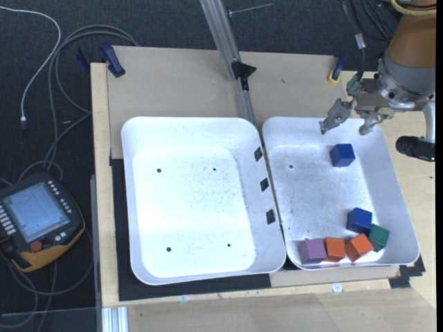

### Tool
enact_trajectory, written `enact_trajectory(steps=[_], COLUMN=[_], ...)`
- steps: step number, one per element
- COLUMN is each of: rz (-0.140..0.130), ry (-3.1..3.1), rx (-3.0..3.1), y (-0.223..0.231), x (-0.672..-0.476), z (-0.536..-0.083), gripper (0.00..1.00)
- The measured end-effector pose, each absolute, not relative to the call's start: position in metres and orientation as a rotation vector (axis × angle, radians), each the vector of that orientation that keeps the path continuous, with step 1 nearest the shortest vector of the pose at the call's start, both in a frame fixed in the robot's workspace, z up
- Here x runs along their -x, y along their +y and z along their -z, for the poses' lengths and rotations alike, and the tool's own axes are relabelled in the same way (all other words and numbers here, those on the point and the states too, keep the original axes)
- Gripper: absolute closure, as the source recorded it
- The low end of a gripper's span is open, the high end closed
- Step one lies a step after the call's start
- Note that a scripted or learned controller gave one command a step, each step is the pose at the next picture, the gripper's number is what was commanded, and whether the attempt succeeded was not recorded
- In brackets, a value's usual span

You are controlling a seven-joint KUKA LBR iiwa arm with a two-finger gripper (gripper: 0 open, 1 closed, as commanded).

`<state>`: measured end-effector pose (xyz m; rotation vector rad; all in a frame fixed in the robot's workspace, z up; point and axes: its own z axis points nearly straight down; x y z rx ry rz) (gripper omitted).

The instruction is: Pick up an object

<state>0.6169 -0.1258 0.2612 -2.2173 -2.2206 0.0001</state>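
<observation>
At the near edge of the right bin (pixel 398 206), a group of blocks lies pressed into the corner: a purple block (pixel 315 250), an orange block (pixel 336 247), a second orange block (pixel 360 245), a green block (pixel 378 236) and a blue block (pixel 359 219) just behind them. They touch each other and sit close to the wall, so I think fingers coming down here would land on a neighbour or on the rim, and would push the blocks away instead of closing around one.

Farther back, a single blue block (pixel 342 154) rests alone on the floor of the same bin, well apart from the group. This seems the easiest thing to take.

Just behind it, near the far rim, hangs the gripper (pixel 351 119). Its two fingers are spread open and nothing is between them. It is not over the block but a little beyond it. If it descends from this place, it may close on air. The block is also turned slightly, so the fingers could catch its corners and make it slip or rotate.

The left bin (pixel 138 185) has only dark spots on its floor.
</observation>
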Motion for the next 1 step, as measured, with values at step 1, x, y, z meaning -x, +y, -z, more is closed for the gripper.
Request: enact_trajectory(steps=[1], rz=[-0.01], ry=[-2.211], rx=[2.219], y=[-0.1782], x=[-0.5936], z=[-0.158], gripper=[0.0])
